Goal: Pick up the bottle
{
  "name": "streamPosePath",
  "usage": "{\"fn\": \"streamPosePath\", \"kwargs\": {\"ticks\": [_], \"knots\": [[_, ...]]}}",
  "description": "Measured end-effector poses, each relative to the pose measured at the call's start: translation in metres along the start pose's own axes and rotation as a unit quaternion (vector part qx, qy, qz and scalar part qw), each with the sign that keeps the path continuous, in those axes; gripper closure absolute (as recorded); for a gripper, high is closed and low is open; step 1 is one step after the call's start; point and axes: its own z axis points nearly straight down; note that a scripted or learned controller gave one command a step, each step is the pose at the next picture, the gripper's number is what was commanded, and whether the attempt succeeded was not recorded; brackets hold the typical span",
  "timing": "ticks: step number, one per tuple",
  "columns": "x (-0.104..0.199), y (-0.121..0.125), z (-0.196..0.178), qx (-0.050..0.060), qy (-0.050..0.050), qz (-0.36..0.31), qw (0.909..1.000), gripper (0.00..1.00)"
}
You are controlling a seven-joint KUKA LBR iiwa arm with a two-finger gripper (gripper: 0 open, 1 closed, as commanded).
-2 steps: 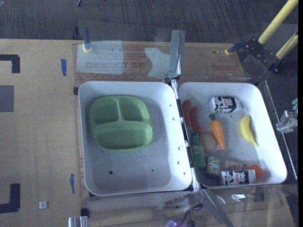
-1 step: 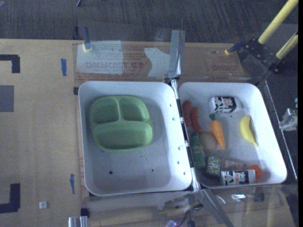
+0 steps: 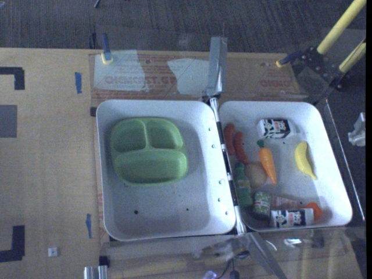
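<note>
Up in your far right corner: two yellow rods [image 3: 347, 16] run into a dark, clamp-like bracket [image 3: 317, 60]. Whether that's part of your arm, you can't tell from here.

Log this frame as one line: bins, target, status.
left bin: green tray | right bin: toy food, cartons | bottle: lying at left wall, untouched | status: pick not started
</note>
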Motion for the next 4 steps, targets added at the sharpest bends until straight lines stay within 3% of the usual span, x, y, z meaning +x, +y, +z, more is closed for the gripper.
{"fn": "streamPosePath", "kwargs": {"ticks": [1,2,3,4], "knots": [[0.040,-0.003,0.043,0.003,0.000,0.210,0.9778,1.00],[0.041,-0.002,0.034,0.004,-0.001,0.208,0.9782,1.00],[0.066,-0.019,0.036,0.003,-0.001,0.409,0.9123,1.00],[-0.023,-0.005,0.120,0.004,0.000,0.506,0.8625,1.00]]}}
